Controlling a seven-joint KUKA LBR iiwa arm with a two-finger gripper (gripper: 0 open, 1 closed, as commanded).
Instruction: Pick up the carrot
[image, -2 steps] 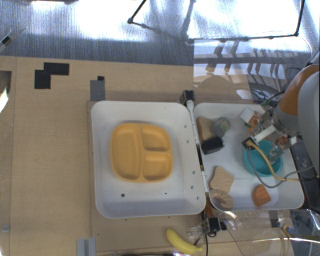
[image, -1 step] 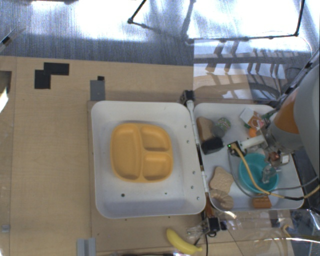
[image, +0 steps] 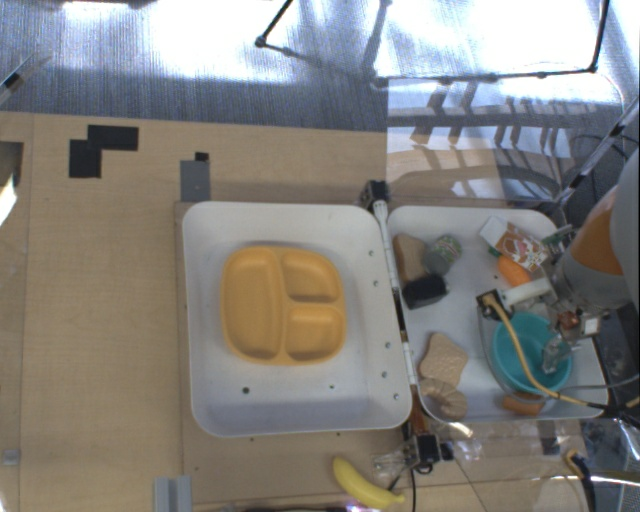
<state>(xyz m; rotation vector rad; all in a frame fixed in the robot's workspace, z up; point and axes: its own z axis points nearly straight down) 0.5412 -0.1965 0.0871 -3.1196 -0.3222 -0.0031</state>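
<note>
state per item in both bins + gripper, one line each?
yellow divided plate: upright, lying in the left bin, nothing on it
carrot: lying in the right bin near its far right side, partly covered by the arm, not held
teal bowl: upright in the right bin, yellow cable crossing it
gripper: over the teal bowl, finger state unclear
black block: resting by the divider

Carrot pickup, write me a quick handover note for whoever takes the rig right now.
Gripper: low in the right bin, over the teal bowl; its grip can't be judged from here.
Carrot: orange piece near the bin's far right side, beside a printed packet, partly behind the arm.
Yellow divided plate lies in the left bin.
Done: nothing visibly lifted.
Left: grasp the carrot and raise it.
</note>
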